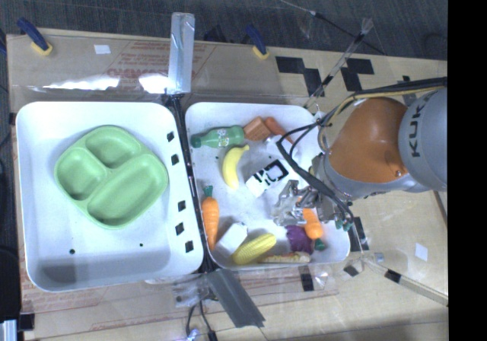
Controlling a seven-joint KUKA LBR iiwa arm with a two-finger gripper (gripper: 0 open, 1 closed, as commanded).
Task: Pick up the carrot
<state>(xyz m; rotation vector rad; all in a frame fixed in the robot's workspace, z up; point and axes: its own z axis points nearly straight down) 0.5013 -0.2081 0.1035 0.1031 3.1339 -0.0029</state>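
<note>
A light wooden bench (pixel 426 256) is seen from above at a slant. Two shallow white bins are set on it side by side, touching: the left bin (pixel 38 180) and the right bin (pixel 228 109). Blue clamps (pixel 35 36) are fixed along its far edge.

The carrot (pixel 210 215) is a small orange toy with a stubby green top. It lies flat on the floor of the right bin (pixel 228 115), hard against that bin's left wall, about halfway down towards the near edge. Its long axis runs almost straight up and down the view, green top pointing to the far side and the tapered orange tip pointing to the near side. It rests whole and uncovered, just left of a white block (pixel 232 236) and below the banana (pixel 232 165).
</note>
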